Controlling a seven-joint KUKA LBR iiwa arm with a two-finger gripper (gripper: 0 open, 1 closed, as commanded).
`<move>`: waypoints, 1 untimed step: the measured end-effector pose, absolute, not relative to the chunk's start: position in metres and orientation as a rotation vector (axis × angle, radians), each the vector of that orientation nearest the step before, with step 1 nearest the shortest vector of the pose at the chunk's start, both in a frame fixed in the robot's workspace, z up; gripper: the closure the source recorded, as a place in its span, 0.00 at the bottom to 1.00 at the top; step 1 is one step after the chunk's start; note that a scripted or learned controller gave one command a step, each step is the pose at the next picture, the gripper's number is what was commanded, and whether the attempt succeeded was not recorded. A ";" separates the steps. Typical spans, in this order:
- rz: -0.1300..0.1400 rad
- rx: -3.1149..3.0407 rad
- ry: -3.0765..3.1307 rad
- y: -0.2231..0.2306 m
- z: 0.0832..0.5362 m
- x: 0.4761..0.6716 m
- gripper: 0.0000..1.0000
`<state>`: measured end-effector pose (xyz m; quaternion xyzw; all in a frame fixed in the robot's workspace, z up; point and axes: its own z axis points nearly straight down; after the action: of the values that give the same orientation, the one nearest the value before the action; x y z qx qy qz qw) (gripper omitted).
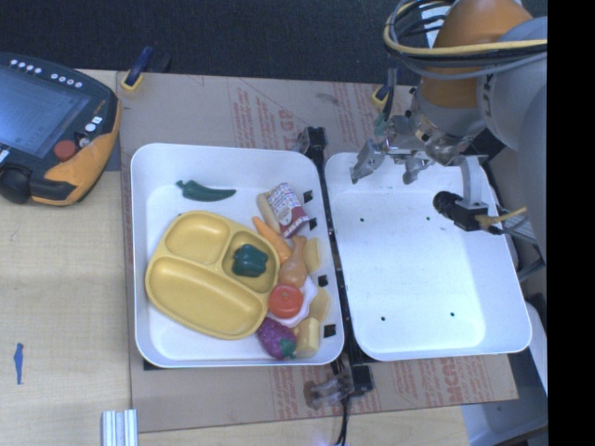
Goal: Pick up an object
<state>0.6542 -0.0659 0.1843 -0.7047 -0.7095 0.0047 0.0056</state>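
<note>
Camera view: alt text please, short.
A grey arm's open gripper hovers at the right bin's far edge, holding nothing. The left bin holds a yellow tray and toy food.

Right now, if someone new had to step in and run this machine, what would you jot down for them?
Gripper: open, holding nothing, poised over the far edge of the right bin.
Objects: all in the left bin. A yellow divided tray carries a dark green pepper; a green chili lies apart behind it; a carrot, a tomato, a purple piece and other toy food crowd the bin's right side.
Done: nothing picked yet.
Left: reach into the left bin, grasp one object, lift it.
</note>
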 end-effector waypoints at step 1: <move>-0.004 -2.211 -2.233 -0.007 0.236 0.657 0.00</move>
<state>0.6574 -0.0068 0.2359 -0.7035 -0.7107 -0.0013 -0.0005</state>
